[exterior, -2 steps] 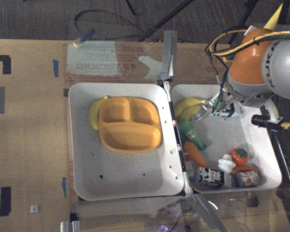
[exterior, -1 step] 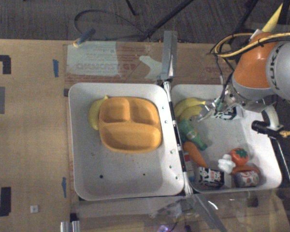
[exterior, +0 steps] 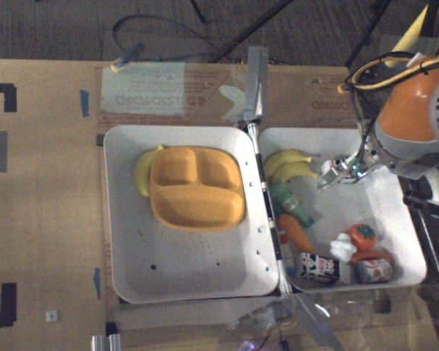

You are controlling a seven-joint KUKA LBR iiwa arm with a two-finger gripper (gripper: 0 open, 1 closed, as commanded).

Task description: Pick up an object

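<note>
Hanging over the upper part of the right bin (exterior: 406, 218), gripper (exterior: 339, 172) poised just right of the bananas (exterior: 290, 165), with the grey-and-orange arm (exterior: 413, 119) reaching in from the right. Appearing too blurred and small for telling whether clenched or released.

Lying along the right bin's left wall, below the bananas: green bottle (exterior: 290, 204), then carrot (exterior: 297, 233), slanting. Sitting near the bin's front edge: black-and-white carton (exterior: 320, 267), and a small can (exterior: 372, 270) in the front right corner. Resting just above the can: tomato (exterior: 362, 235), with a white crumpled item (exterior: 342, 248) touching its left side.

Occupying the upper half of the left bin (exterior: 183, 269): orange divided tray (exterior: 197, 189), overlapping a yellow item (exterior: 142, 174) peeking out at its left. Standing side by side on the brown worktop (exterior: 44, 196), both bins.
</note>
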